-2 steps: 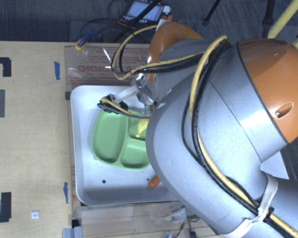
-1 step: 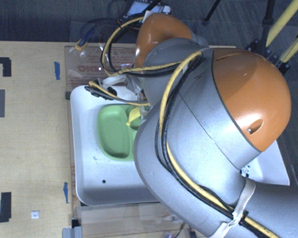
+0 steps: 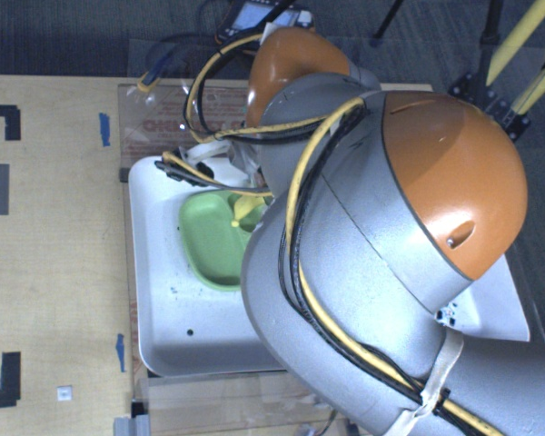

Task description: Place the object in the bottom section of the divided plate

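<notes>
White bin (image 3: 154, 271) on wooden bench (image 3: 54, 243)

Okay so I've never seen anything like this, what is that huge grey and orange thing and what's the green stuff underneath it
The big grey and orange shape is a robot arm, seen from a single camera fixed above the bench and looking down at a slant, so the arm looms large and covers much of the scene. Yellow and black cables run along it. Under it sits a shallow white bin, and in that bin lies a green divided plate, partly covered by the arm. A small yellowish object shows at the plate's edge, right beside the arm. The arm's end effector is hidden behind the arm's own body here, so I cannot tell whether anything is held.
</notes>
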Tool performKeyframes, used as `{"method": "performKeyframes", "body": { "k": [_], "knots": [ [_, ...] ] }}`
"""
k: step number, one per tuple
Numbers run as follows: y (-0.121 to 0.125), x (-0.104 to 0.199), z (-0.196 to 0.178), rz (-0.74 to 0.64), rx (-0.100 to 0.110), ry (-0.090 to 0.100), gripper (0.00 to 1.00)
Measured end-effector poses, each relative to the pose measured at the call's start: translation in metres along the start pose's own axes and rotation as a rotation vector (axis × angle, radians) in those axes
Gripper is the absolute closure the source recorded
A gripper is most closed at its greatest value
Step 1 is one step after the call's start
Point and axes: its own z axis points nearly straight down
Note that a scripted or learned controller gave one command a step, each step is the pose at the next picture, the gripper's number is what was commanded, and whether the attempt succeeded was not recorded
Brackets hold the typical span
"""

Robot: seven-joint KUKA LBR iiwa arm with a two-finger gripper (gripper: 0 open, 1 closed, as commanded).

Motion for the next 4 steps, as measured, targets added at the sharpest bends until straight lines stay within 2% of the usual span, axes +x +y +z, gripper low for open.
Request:
{"method": "performKeyframes", "body": {
  "k": [1,2,3,4],
  "knots": [
    [0.049,-0.047,-0.121,0.001,-0.003,-0.024,0.00],
    [0.052,-0.042,-0.145,-0.102,-0.002,-0.027,0.00],
    [0.113,-0.050,-0.085,0.000,0.000,-0.029,0.00],
    [0.110,-0.048,-0.095,-0.008,-0.001,-0.030,1.00]
  ]
}}
